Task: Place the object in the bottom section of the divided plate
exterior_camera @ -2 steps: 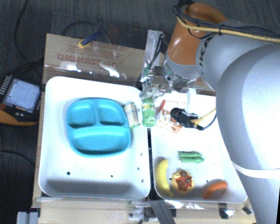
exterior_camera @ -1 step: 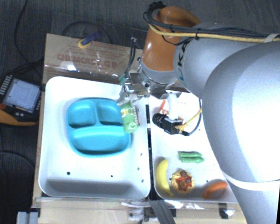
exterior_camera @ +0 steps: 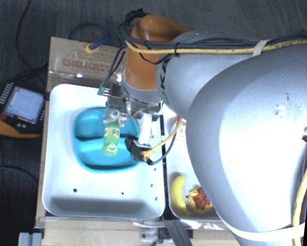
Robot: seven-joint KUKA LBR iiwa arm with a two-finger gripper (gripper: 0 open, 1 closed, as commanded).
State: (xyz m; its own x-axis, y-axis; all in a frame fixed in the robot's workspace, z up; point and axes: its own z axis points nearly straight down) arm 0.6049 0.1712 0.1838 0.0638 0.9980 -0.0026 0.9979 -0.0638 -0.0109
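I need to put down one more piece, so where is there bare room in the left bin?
Bare floor runs along the left bin's near edge, below the blue divided plate. A narrow strip lies left of the plate. Over the plate it is crowded: the pincer hangs there with a yellow-green object.

The arm (exterior_camera: 244, 102) crowded the right bin (exterior_camera: 173, 203), covering most of it; a banana (exterior_camera: 177, 193) and a red-and-yellow item (exterior_camera: 199, 199) filled its visible near-left corner. In the left bin (exterior_camera: 59, 180), the blue divided plate (exterior_camera: 93, 140) took the middle, with the wrist above its right side. Bare white floor lay open along the near and left sides.
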